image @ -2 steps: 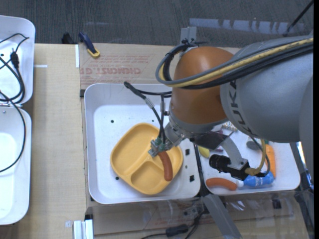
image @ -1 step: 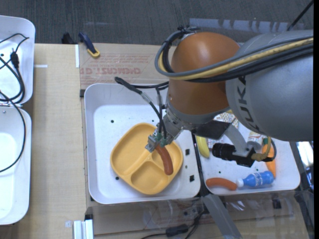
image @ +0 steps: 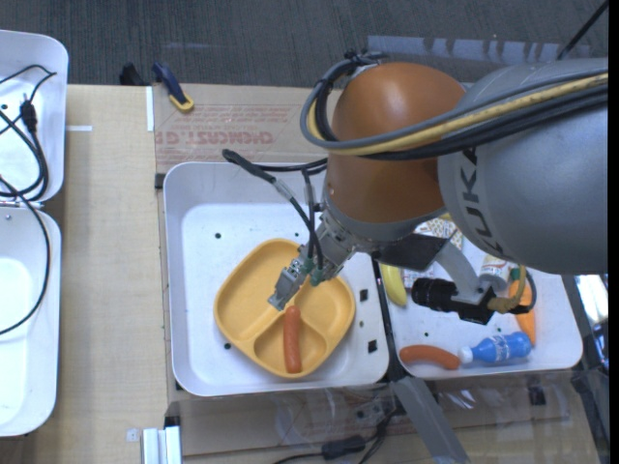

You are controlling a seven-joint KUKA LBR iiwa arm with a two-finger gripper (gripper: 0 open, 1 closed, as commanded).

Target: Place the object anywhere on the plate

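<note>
A yellow divided plate point(image: 247, 303) lies in the left white bin point(image: 189, 259). An orange sausage-shaped object point(image: 292, 341) rests on the plate's lower right compartment, pointing toward the front. My gripper point(image: 290, 286) hangs over the middle of the plate, just above the sausage's upper end and apart from it. The big orange and grey wrist covers the bin's right rear corner.
The right bin point(image: 566, 356) holds a banana point(image: 392, 283), a red-orange sausage shape point(image: 430, 357), a blue bottle point(image: 501, 348) and an orange carrot-like piece point(image: 528, 325). Black cables trail from the wrist across the left bin's back. A cardboard sheet point(image: 232, 124) lies behind.
</note>
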